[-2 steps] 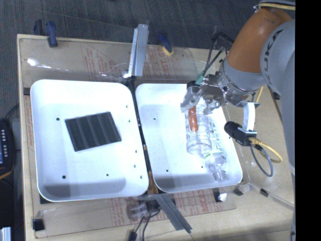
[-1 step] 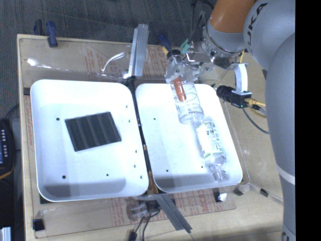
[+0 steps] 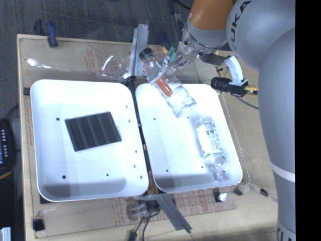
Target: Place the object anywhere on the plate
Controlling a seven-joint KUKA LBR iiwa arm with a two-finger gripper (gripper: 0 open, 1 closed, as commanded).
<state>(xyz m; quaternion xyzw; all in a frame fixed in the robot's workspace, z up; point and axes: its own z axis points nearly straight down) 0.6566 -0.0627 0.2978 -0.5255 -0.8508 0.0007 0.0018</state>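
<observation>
Grey arm point(image 3: 261, 29) reaches over right bin point(image 3: 170, 179), fingers point(image 3: 173, 56) gripping clear bottle point(image 3: 168, 87).

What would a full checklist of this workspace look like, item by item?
Surface: wooden bench bearing left bin and right bin.
Job's things: dark ridged plate flat in left bin; clear bottle tilted at right bin's far edge, neck up at the gripper.
Clutter: second bottle lying in right bin.
Grippers: fingers' grip too unclear to judge.
Cables: wire near bench's front edge.
Surroundings: grey carpet; blue clamp on bench's far edge.
</observation>
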